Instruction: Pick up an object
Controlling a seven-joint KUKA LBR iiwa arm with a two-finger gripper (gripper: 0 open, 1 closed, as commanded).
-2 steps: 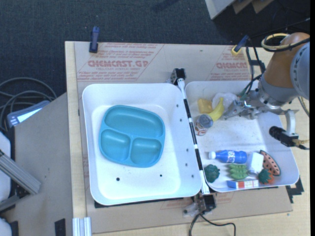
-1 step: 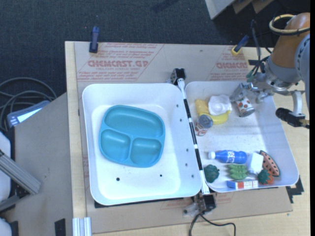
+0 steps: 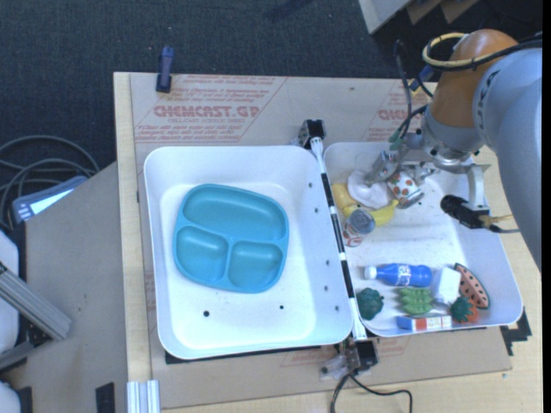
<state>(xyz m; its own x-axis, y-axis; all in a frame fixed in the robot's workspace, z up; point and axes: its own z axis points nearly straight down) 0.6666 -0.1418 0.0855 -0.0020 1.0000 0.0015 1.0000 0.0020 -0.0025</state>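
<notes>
My gripper [image 3: 394, 172] hangs low over the far left part of the right bin [image 3: 510, 292], with the arm coming in from the right. Directly under it sits a small white object with red spots [image 3: 405, 188], touching or nearly touching the gripper. A white crumpled piece [image 3: 368, 193] lies just left of that. A yellow banana-like piece [image 3: 342, 198] and a small can [image 3: 359, 224] rest beside the bin's left wall. Whether anything is held cannot be made out.
Along the right bin's near side lie a blue bottle [image 3: 405, 274], green toys [image 3: 370, 302], a white block [image 3: 448, 283], a watermelon slice [image 3: 473, 287] and a marker [image 3: 424, 323]. The left bin [image 3: 159, 231] holds a blue divided plate [image 3: 231, 237].
</notes>
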